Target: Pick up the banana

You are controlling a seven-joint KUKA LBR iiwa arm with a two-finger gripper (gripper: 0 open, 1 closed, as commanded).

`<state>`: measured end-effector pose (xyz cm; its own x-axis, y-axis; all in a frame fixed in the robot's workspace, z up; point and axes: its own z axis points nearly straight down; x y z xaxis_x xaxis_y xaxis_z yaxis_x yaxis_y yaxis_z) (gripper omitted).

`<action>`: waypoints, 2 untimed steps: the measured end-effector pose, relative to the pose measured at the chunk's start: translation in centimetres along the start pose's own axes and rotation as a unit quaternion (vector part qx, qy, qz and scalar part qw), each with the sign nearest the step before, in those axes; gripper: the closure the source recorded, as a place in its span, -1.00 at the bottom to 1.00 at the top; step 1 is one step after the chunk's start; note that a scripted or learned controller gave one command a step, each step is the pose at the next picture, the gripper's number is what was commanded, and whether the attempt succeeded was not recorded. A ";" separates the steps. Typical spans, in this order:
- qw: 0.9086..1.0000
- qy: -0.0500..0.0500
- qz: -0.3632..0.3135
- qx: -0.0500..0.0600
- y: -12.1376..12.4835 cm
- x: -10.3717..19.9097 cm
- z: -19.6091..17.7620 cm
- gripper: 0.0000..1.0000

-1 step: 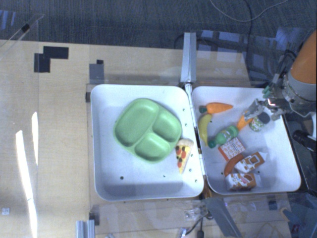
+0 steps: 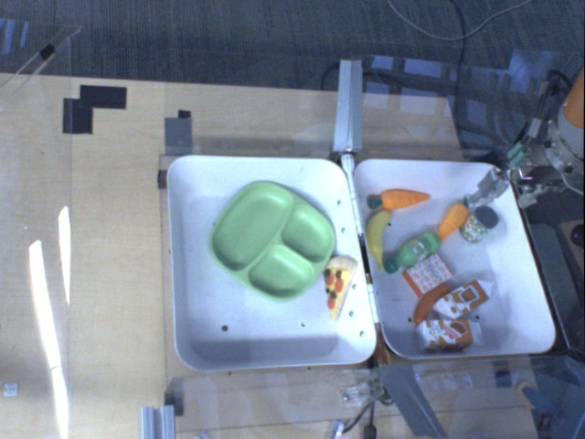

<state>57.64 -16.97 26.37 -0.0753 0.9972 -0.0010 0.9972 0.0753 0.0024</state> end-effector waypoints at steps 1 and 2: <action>1.000 0.000 0.000 0.000 0.0 0.0 0.0 -1.00; 1.000 0.000 -0.020 0.001 0.3 -2.9 6.4 -1.00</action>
